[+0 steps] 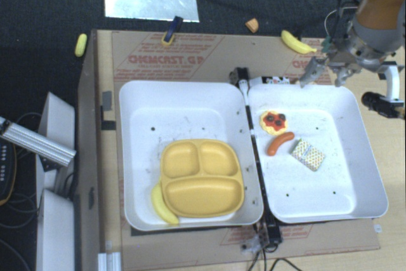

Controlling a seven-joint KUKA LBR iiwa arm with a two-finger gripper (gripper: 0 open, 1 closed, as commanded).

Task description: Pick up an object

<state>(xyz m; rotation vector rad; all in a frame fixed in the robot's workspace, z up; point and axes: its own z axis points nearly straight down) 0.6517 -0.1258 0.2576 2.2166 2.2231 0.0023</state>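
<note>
The right bin (355, 155) holds a small toy pizza slice (275, 122), an orange-red sausage (280, 143) just below it, and a patterned grey block (308, 155) to the sausage's right. My gripper (325, 74) hangs over the back rim of the right bin, well behind these objects. Its two fingers (308, 75) stand apart, open, with nothing between them. The left bin (146, 111) carries a yellow divided plate (202, 176) with a yellow banana (163, 205) lying against its front left edge.
A second banana (297, 42) lies on the bench behind the right bin, close to the gripper. A small orange piece (252, 25), a blue-and-yellow clip (171, 30) and a yellow item (80, 44) lie farther back. The bins' shared ridge (252, 136) runs between them.
</note>
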